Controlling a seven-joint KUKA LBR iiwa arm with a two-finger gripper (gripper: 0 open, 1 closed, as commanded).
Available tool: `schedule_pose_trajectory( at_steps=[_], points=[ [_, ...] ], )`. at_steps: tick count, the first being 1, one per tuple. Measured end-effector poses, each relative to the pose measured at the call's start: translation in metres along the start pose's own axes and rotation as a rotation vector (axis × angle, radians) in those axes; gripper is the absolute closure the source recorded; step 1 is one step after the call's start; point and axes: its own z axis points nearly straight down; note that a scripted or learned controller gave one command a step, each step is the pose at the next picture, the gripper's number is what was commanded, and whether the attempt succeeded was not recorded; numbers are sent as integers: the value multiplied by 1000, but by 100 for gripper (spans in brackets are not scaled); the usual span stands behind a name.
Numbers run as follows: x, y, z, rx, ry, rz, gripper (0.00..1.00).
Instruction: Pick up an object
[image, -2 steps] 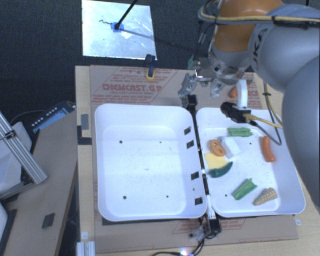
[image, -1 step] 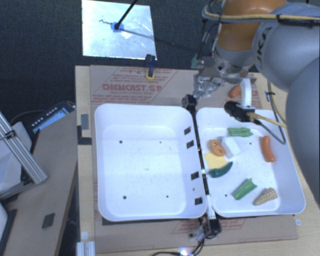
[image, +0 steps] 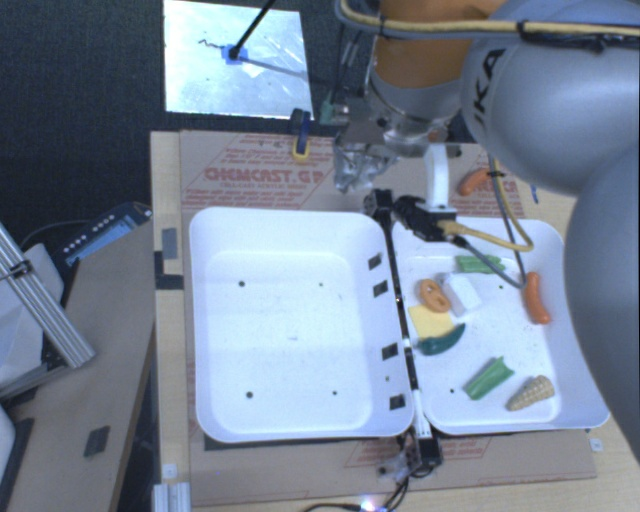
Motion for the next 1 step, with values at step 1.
schedule_pose_trajectory(
  at_steps=[1],
  points=[
    [36,-39,-122,-9,1,4,100]
  ],
)
